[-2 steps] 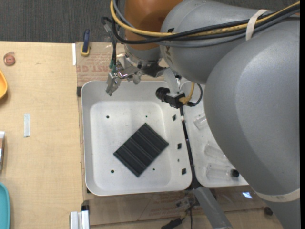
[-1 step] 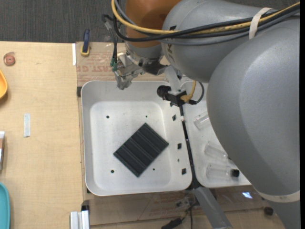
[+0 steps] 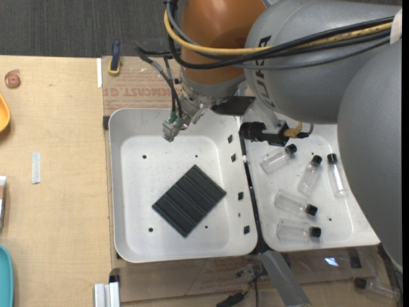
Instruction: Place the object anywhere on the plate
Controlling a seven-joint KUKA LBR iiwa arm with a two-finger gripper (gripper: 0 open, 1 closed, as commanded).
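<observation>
**Ribbed plate in the left bin, gripper above its far end**

You are looking down at two shallow white bins [image 3: 128, 190] of smooth moulded plastic with rounded corners, side by side on a pale wooden bench [image 3: 57, 171]. In the left bin lies the plate [image 3: 189, 199]: a flat, dark grey rectangle with fine parallel ribs across its face. It sits rotated like a diamond, its long axis running from the lower left up toward the upper right, ribs following that line.

The right bin holds several clear vials [image 3: 308, 174] with black caps, small cylinders lying on their sides at scattered angles, some touching the bin floor near the far wall, others toward the near edge.

The gripper [image 3: 171, 130] hangs over the far part of the left bin, a small grey metal tip below the orange band. You cannot tell how its jaws stand. The plate lies apart from it, nearer you and slightly right.
</observation>
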